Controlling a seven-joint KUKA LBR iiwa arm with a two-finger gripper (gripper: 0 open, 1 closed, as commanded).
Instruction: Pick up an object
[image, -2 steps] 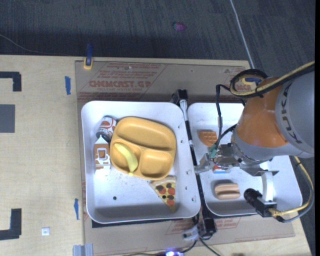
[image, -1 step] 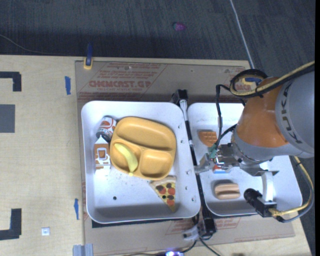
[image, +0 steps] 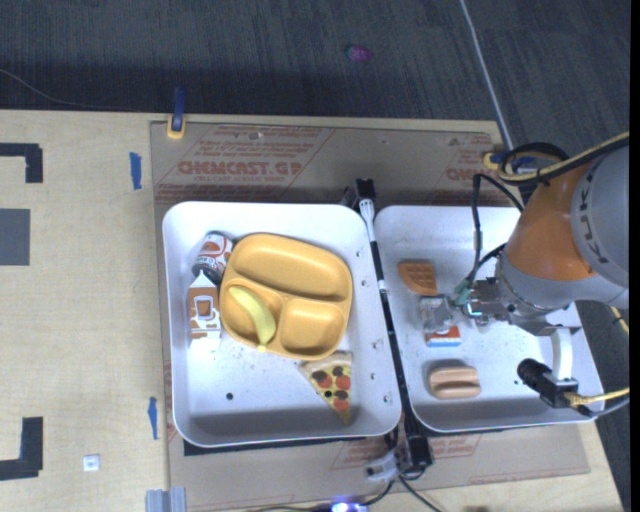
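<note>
Nearest the camera, along the bottom edge, a tangle of cables and a clamp (image: 405, 458) sits at the joint between the two white bins. Just above that, in the right bin (image: 500, 418), a toy hot dog (image: 453, 380) lies a little below the gripper (image: 437, 318), close to it but apart. The gripper reaches in from the right, its grey arm (image: 560, 250) with the orange band crossing the bin's right wall; whether its fingers are apart or together cannot be told from this angle (the metal parts blur into the white floor). A small red and blue item (image: 443, 337) lies right under the gripper tip, touching it or very nearly so; nothing shows clearly between the fingers. Up and slightly left of the gripper rests a toy waffle (image: 418, 276), orange-brown, close by yet separate.

Well to the left of the gripper, across the divider, the left bin (image: 190, 420) holds a large yellow sectioned plate (image: 295, 290) with a toy banana (image: 255, 313) lying in its lower left compartment. A toy pizza slice (image: 333, 382) lies just beyond the plate's lower right rim, down and left of the gripper. Farthest left, a small can (image: 211, 256) and a small carton (image: 203, 310) are wedged between the plate and the bin wall.
</note>
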